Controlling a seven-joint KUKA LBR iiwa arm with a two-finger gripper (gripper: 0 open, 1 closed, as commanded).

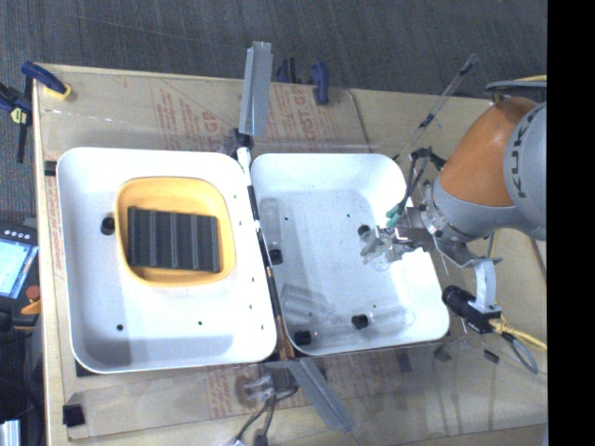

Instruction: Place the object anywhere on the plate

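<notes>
A clear plastic bottle (321, 307) lies on its side in the lower part of the right bin (316, 170), close to the bottom wall. Its long axis runs roughly left to right across the frame, and which end is the neck is too faint to tell. A small dark cap (360, 321) sits just beside it. The gripper (383, 242) hangs over the bin's right side, well above the bottle in the frame — open or closed, I cannot tell. The yellow plate (139, 193) sits in the left bin (84, 323), a dark ridged block (174, 240) on it.
</notes>
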